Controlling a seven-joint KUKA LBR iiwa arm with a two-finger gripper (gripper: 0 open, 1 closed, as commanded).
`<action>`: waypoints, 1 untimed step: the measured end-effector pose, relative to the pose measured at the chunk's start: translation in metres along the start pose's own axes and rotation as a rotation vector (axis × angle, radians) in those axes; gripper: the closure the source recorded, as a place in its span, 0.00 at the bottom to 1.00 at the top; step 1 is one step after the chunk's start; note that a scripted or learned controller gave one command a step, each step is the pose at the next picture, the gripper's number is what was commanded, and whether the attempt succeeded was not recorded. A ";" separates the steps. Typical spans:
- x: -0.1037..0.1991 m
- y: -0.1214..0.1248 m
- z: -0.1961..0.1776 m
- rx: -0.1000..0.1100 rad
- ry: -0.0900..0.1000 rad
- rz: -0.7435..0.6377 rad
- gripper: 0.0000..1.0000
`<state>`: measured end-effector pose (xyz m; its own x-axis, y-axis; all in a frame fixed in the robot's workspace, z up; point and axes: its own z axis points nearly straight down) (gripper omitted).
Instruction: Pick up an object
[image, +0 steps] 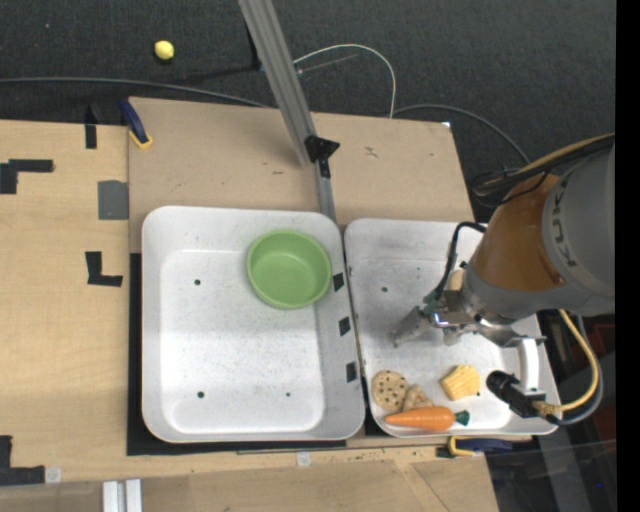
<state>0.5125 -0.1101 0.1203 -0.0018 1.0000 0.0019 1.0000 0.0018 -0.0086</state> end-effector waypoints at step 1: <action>0.000 0.001 -0.013 -0.004 -0.001 -0.001 1.00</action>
